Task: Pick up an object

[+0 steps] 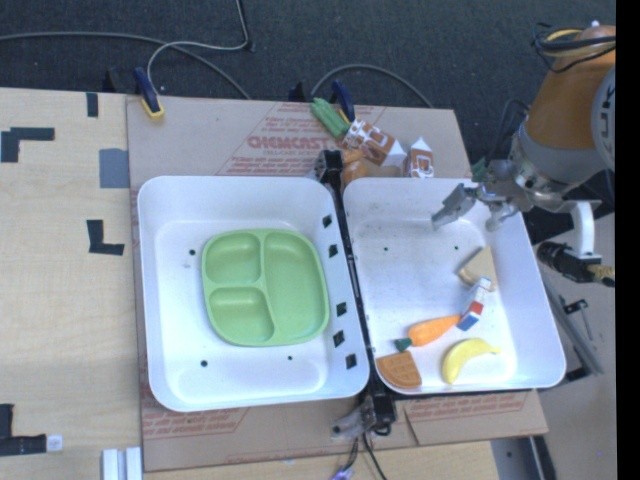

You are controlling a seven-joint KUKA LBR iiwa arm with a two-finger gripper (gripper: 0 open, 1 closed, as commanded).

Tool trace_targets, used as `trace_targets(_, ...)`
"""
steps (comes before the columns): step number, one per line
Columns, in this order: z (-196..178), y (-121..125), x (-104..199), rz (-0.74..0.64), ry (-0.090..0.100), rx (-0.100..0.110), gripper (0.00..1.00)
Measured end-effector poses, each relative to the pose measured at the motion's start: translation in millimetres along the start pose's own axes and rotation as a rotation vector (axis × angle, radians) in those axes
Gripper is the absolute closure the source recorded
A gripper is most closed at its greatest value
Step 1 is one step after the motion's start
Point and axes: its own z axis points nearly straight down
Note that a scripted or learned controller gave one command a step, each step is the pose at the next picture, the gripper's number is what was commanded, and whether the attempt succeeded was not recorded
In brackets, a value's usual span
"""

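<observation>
Single fixed camera above the bench, looking down at a slant, left bin (160, 268) and right bin (530, 298) both framed, arm (565, 118) entering from right

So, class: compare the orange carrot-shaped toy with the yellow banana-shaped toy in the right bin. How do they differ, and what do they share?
Colour: the orange carrot-shaped toy has a green tip at its left end; the yellow banana-shaped toy is yellow all over.
Shape: the carrot is straight and tapered; the banana is curved.
Place: the carrot lies farther from the bin's near wall than the banana.
Both are toy foods lying flat in the right white bin, apart from the gripper.
</observation>
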Motion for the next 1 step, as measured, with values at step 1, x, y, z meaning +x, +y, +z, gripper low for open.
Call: trace_targets(1,116.1,-14.3,-70.4,0.001,0.002,0.006,0.0)
